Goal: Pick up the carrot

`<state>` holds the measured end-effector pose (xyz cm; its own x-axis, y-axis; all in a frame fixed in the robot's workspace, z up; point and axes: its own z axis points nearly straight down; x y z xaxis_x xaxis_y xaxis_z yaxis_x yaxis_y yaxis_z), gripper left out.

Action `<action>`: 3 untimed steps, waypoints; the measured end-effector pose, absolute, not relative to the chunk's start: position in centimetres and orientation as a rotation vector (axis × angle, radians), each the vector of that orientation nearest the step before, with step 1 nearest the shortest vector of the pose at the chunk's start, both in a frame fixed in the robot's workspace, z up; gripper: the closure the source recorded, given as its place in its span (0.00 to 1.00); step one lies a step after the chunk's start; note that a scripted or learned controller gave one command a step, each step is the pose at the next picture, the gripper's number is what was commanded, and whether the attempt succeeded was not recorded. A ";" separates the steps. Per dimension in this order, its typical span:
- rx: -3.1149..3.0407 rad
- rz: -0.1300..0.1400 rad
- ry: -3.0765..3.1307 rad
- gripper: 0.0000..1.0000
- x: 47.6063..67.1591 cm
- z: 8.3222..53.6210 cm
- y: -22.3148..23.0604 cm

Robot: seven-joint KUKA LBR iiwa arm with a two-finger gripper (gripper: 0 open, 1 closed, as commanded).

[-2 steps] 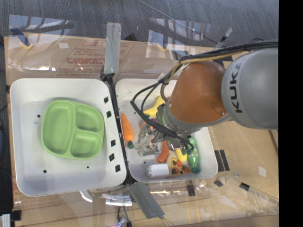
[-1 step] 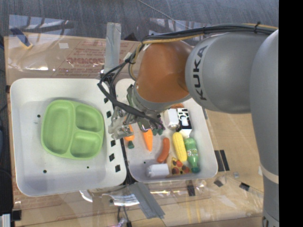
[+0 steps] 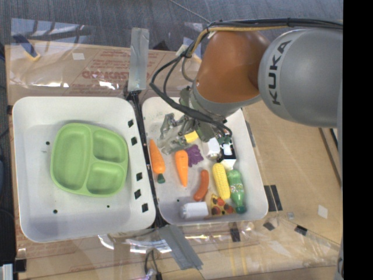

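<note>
Orange-banded arm [image 3: 233, 63] hangs over the right bin [image 3: 256, 179]; its end effector [image 3: 175, 130] seems spread, holding nothing. Two carrots [image 3: 156, 159] [image 3: 182, 167] lie just below it, close together, so a descent risks landing between them or nudging grapes [image 3: 194, 154].

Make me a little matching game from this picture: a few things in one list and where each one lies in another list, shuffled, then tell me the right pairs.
Things:
1. green plate
2. corn cob
3. white cylinder
4. green bottle

Places:
A. near the front wall of the right bin
B. in the left bin
C. just right of the corn cob
D. between the sausage and the green bottle

Pairs: 1-B, 2-D, 3-A, 4-C
</note>
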<state>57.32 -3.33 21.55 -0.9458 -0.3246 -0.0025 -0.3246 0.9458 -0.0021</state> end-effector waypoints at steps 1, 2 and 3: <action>-0.730 -0.010 3.048 1.00 51.3 30.2 -10.9; -0.250 0.003 3.136 1.00 54.9 19.0 -0.4; -0.651 -0.003 3.069 1.00 57.3 23.0 -3.1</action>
<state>57.32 -3.11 23.03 -0.9138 -0.4061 -0.0043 -0.4061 0.9138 -0.0026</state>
